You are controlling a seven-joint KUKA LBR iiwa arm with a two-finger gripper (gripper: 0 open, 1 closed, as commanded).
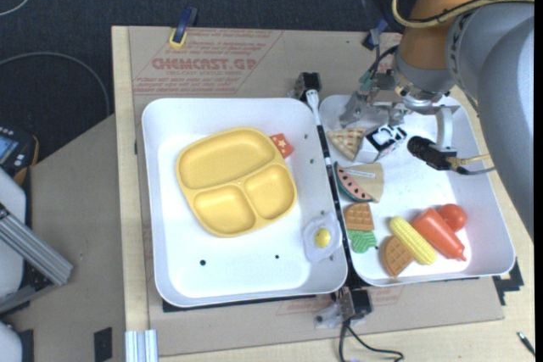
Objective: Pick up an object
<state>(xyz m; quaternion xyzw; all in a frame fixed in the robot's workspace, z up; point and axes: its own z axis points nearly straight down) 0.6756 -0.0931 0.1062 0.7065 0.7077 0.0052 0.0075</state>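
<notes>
My gripper (371, 121) hangs low over the far left part of the right bin (484, 208), under the arm's orange band. Just below and left of it lies a tan toast slice (344, 140), close to the gripper or touching it; I cannot tell which. Nearer the front lie a watermelon slice (357, 181), a square waffle (359, 216) and a green piece (364, 241). A round cookie (394, 255), a yellow corn cob (412, 239) and a red pepper (445, 231) sit at the front right.
The left bin (170, 250) holds a yellow divided plate (236, 181), a small orange cube (282, 146) and a fried egg (320, 237) by the wall between the bins. A black clamp (307, 84) sits at the far edge and a cable (441, 155) runs beside the gripper.
</notes>
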